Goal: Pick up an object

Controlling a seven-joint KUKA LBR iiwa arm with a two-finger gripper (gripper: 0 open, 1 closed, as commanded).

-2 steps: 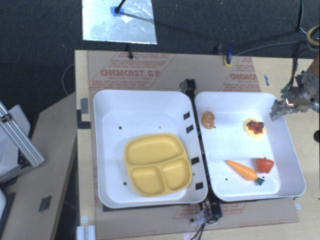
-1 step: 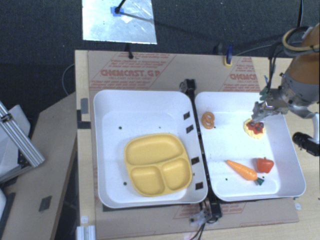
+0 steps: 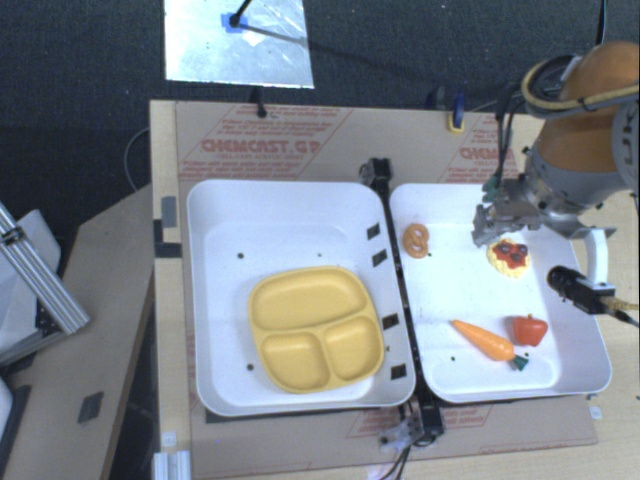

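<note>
the gripper (image 3: 497, 223) is hanging over the right bin (image 3: 440, 368), just beside a small yellow and red toy (image 3: 508, 257); whether it is gripping anything, i cannot tell. a carrot (image 3: 482, 339) is lying nearer.

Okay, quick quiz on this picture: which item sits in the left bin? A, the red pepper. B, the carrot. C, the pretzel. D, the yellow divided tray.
D: the yellow divided tray lies in the left bin, while the carrot, red pepper and pretzel all lie in the right bin.
</note>
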